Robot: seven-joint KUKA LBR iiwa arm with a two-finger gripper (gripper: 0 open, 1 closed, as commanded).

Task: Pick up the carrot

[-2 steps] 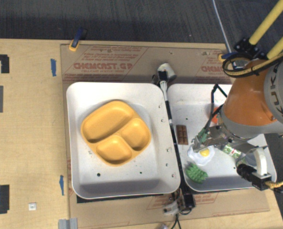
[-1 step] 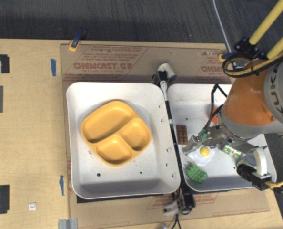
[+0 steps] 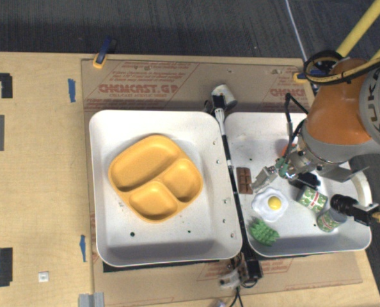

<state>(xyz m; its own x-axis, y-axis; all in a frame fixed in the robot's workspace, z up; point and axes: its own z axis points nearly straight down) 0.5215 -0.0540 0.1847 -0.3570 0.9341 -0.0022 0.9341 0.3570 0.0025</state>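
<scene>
Your pincer (image 3: 274,173) is hanging low in the right bin (image 3: 359,238); its grip is impossible to tell. An orange sliver beside it, possibly the carrot (image 3: 285,150), is awaiting a centred grasp.

- Left bin (image 3: 107,190): yellow divided plate (image 3: 155,178).
- Right bin (image 3: 254,130): fried egg (image 3: 270,204), green leafy item (image 3: 264,233), brown bar (image 3: 244,180), two cans (image 3: 313,199).
- Tool (image 3: 291,166) low over right bin.
</scene>
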